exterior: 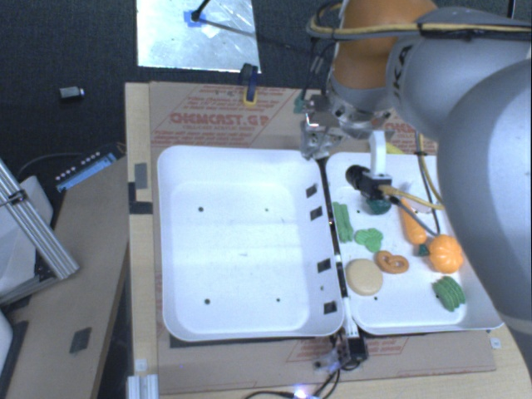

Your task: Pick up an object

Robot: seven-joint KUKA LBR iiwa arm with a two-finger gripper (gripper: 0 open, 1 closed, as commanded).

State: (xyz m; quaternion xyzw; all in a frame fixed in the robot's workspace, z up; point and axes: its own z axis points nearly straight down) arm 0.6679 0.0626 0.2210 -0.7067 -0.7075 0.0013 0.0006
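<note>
My gripper (315,142) hangs over the far end of the divider between the two bins, at the right bin's (416,318) back left corner. Nothing shows in its grasp. The right bin holds a green strip (342,221), a green leafy piece (369,239), an orange ring-shaped piece (391,262), a beige round piece (364,278), an orange fruit (445,253), a carrot (413,223), a dark green ridged piece (450,293) and a teal piece (380,207). All lie nearer the camera than the gripper. The arm's body hides the bin's far right part.
The left bin (179,223) adjoins the right one along the divider. Behind the bins, a blue and yellow clamp (248,84) stands on the cardboard base, with a shiny sheet (195,23) beyond it. An aluminium rail (33,231) lies at the left.
</note>
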